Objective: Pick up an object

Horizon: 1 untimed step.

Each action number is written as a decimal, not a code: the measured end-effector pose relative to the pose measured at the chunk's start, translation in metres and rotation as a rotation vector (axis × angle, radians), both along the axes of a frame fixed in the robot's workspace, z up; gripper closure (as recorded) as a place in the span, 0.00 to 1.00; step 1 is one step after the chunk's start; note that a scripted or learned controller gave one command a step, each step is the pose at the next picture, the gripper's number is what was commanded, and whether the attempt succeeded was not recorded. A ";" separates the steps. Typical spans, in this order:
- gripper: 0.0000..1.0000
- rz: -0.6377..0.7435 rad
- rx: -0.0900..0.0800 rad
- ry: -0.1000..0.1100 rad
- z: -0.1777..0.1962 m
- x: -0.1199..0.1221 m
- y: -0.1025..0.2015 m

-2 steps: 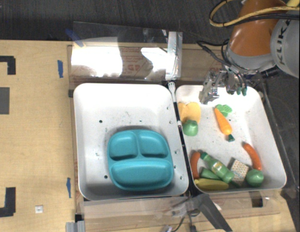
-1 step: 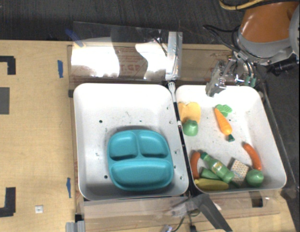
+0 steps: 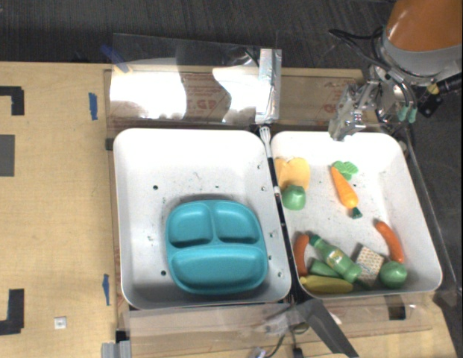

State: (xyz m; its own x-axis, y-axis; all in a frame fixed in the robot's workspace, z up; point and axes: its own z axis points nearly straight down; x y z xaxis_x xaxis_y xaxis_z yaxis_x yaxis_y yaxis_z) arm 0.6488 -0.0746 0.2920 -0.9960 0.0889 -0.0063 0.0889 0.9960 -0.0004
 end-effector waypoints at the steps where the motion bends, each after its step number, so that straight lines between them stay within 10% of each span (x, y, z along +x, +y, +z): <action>1: 1.00 0.032 0.001 0.008 -0.027 -0.055 -0.002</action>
State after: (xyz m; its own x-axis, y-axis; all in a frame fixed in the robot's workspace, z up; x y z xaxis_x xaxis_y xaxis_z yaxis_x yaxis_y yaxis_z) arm 0.5939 -0.0770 0.2650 -0.9984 0.0565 0.0022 0.0565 0.9984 0.0002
